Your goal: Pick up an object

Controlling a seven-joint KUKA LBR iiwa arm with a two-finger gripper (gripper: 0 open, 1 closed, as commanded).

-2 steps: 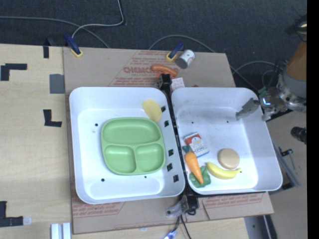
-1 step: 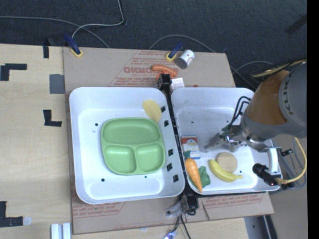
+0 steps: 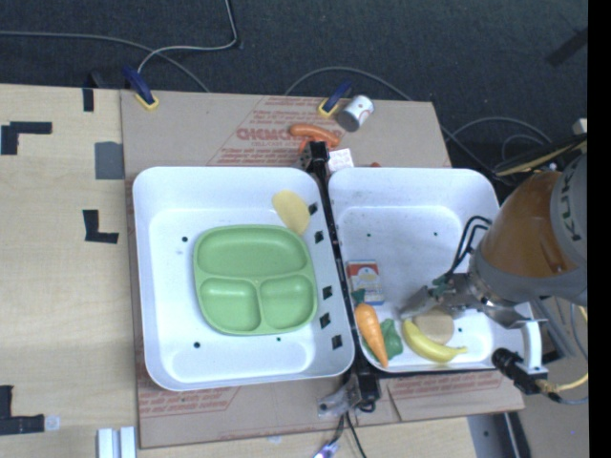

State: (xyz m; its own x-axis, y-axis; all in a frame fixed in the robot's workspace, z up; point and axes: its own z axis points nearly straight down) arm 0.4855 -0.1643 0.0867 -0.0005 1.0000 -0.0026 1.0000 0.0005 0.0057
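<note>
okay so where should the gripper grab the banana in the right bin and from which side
Probably the banana's thick middle, from straight above, fingers spanning its narrow width. It lies flat, curving along the right bin's near wall, with the carrot close by its left end and the gripper low just behind it.

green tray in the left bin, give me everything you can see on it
The green tray is pale green, looks like matte plastic, a rounded rectangle with three compartments: one wide along the top, two smaller below. It lies flat, open side up, slightly rotated, about the middle of the left bin. All three compartments look bare. A yellow lemon-like item sits just past its upper right corner; whether they touch is unclear. The gripper is over in the right bin, apart from it.
</note>
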